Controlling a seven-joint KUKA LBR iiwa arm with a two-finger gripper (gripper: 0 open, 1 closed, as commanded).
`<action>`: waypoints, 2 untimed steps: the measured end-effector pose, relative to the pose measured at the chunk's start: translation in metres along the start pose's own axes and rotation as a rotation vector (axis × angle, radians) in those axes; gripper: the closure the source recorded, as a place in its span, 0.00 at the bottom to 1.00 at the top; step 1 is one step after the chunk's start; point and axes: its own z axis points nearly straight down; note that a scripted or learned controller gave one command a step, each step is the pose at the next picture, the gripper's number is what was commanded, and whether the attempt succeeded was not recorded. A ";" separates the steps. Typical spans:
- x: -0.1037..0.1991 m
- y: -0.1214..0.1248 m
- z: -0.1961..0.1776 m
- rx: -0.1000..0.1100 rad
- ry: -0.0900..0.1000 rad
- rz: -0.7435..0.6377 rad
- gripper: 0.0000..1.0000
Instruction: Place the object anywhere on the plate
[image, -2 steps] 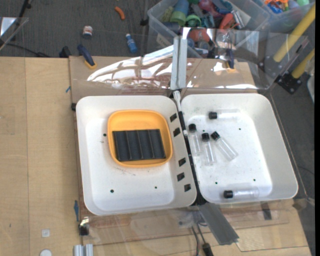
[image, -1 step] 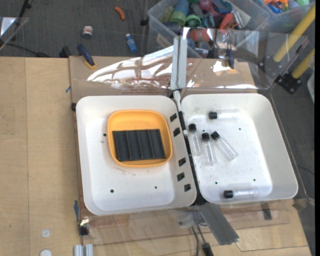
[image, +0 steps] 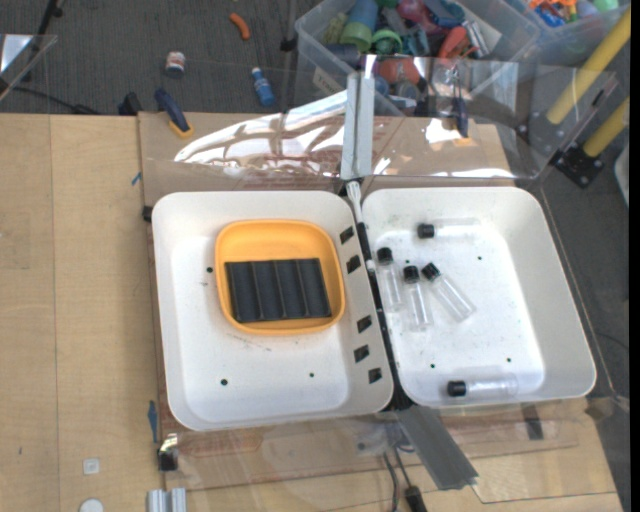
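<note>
An orange plate (image: 232, 242) with a black ribbed insert (image: 277, 290) lies in the left white bin (image: 190, 370). The right white bin (image: 545, 300) holds several clear plastic vials with black caps. One vial (image: 448, 231) lies near the bin's back. Three vials lie close together in the middle: one (image: 387, 278), another (image: 415, 297) and a third (image: 447, 292). One more vial (image: 483, 385) lies along the front wall.
A clear divider post (image: 356, 125) rises behind the seam between the bins. Clear tubs of colourful toys (image: 420, 40) stand at the back right. The wooden bench (image: 70, 300) stretches to the left of the bins.
</note>
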 end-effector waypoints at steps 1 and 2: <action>-0.002 -0.001 -0.013 0.000 -0.013 0.003 1.00; -0.003 -0.001 -0.027 -0.001 -0.026 0.005 1.00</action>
